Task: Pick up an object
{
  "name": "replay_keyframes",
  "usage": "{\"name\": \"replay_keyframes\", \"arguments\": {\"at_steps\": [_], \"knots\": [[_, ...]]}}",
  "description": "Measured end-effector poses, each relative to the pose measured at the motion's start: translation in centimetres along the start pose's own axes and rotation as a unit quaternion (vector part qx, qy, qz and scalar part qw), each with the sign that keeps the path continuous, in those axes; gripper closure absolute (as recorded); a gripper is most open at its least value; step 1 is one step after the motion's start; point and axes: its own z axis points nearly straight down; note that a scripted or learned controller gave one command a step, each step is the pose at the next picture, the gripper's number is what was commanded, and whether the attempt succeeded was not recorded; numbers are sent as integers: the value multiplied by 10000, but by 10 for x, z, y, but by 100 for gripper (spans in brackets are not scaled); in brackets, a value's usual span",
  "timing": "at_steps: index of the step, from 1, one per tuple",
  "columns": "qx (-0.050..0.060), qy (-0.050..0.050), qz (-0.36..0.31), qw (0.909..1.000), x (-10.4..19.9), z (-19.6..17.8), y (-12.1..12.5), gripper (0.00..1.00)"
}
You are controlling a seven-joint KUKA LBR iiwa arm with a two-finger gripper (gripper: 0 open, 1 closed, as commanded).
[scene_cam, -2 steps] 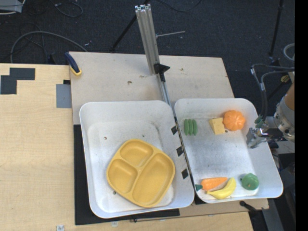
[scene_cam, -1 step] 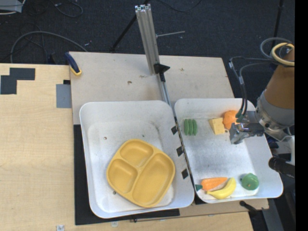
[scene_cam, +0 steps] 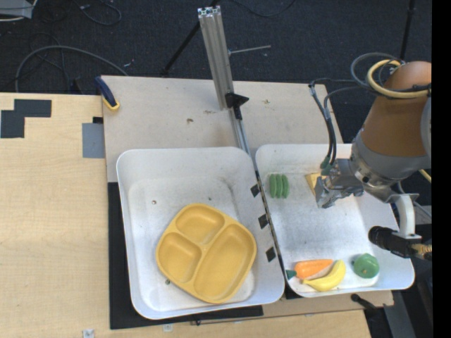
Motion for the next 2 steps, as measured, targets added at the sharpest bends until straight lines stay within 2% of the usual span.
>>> {"name": "replay_keyframes", "arguments": {"at_steps": [1,2], "knots": [[-5,1,-3,10000,51,-5,13,100],[3,-4,3,10000,103,13,29,100]]}}
